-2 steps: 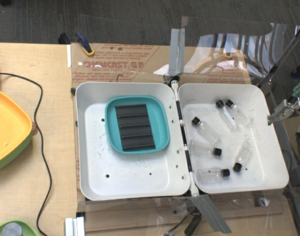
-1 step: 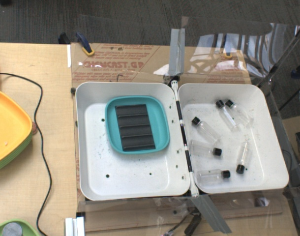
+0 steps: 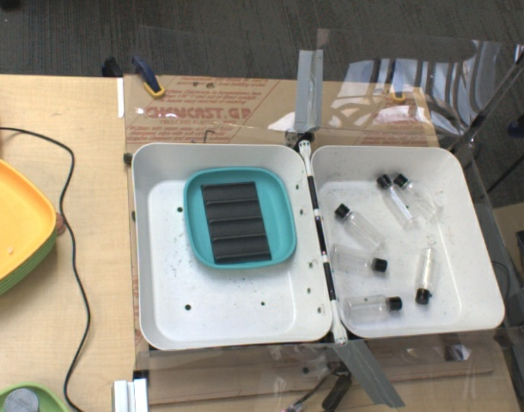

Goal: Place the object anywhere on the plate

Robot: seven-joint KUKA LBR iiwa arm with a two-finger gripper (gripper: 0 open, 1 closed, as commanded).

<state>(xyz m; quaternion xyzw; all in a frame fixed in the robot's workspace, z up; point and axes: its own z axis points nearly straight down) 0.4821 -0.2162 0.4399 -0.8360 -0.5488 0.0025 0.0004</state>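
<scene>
Teal rounded-square plate (image 3: 240,217) with dark ribbed insert in left white bin (image 3: 159,256). Clear black-capped vials (image 3: 356,222) scattered in right white bin (image 3: 468,230), none on plate. Pincer state: cannot tell. Risk: slick round vials slipping, rolling.

A teal plate (image 3: 240,219) with a dark ribbed insert lies flat; clear black-capped vials (image 3: 357,223) lie scattered nearby.

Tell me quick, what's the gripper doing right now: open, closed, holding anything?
Gripper: its state cannot be told from this camera view. The vials lie loose in the right bin, none on the teal plate.
</scene>
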